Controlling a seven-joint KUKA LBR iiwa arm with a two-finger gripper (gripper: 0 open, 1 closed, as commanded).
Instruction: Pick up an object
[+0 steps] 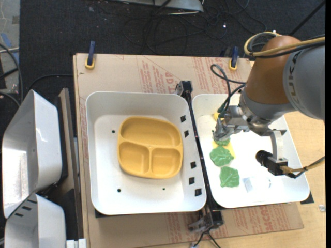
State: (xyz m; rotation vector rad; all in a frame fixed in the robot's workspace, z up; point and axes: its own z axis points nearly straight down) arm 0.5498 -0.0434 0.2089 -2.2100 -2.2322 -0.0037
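Two green leafy pieces (221, 156) (229, 177) lie in the right bin (289, 190), one just beside the other, with a small yellow piece (228, 150) touching the upper one. The gripper (221, 135) hangs right above that upper green piece; whether its jaws are apart or closed cannot be told. A yellow divided tray (150, 146) sits in the left bin (103, 190)

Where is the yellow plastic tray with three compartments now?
The yellow three-compartment plastic tray lies flat in the middle of the left shallow white bin, apart from the green pieces in the right bin.
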